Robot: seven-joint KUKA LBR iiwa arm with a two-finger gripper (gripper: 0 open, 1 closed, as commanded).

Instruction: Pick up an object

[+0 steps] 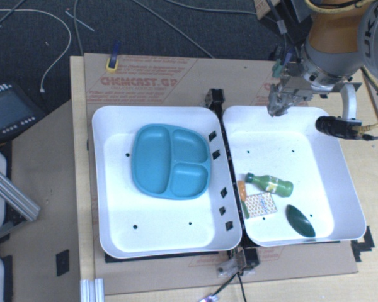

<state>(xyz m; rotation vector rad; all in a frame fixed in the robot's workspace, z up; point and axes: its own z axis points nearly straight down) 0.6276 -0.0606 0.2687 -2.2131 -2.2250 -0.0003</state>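
Gripper [278,110] is hovering over the right bin's [340,162] far edge; its opening I cannot tell. Candidates are lying near: green bottle [270,183], patterned packet [260,204], dark green piece [300,221]. Descending centred over the bottle, straddling its narrow width, looks safest.

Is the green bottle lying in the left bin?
No, the bottle lies in the right bin; the left bin holds a blue plate.

The grey arm with its orange band [340,30] is cut off by the top and right edges, and the small patterned packet's [260,204] print is too small to read.
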